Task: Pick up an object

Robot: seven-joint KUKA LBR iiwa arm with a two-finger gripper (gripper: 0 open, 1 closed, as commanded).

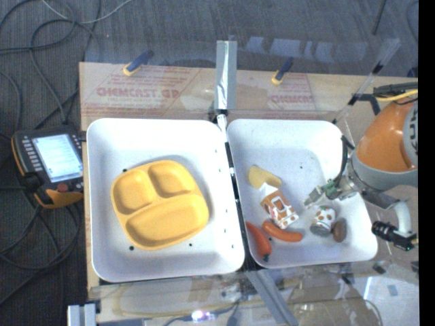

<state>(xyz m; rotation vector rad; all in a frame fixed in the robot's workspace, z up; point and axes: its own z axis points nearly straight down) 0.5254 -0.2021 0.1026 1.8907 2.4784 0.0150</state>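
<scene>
In the right bin lie a pale yellow wedge, a small orange-and-white carton, an orange sausage, a red-orange carrot-like piece, a spotted cup-like item and a brown lump. My gripper hangs low over the right part of this bin, just above the spotted item. Nothing shows between its fingers. The orange-banded wrist looms at the right edge.
The left bin holds a yellow divided tray. A teach pendant lies off the bench's left side. A metal post rises at the back between the bins. Cables trail over the floor.
</scene>
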